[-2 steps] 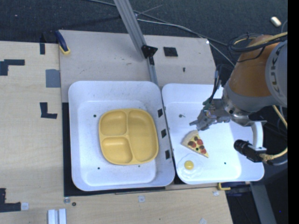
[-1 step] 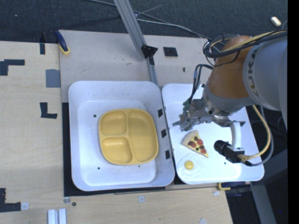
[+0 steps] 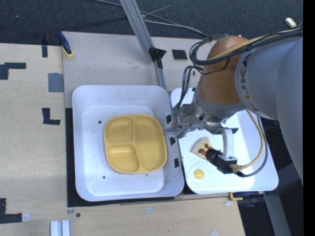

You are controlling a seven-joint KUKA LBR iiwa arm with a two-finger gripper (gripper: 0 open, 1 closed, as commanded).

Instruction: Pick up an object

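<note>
arm [image 3: 231, 77] of mine reaches in from the right and hangs over the right bin [image 3: 266, 178], wrist low above its left side. whether my claw [image 3: 189, 124] is clenched or released i cannot tell. a small yellow object [image 3: 199, 173] lies near the bin's near-left corner, a pale wedge-shaped piece [image 3: 201, 145] just beyond it. the left bin [image 3: 88, 132] holds a yellow divided plate [image 3: 135, 144].
</note>
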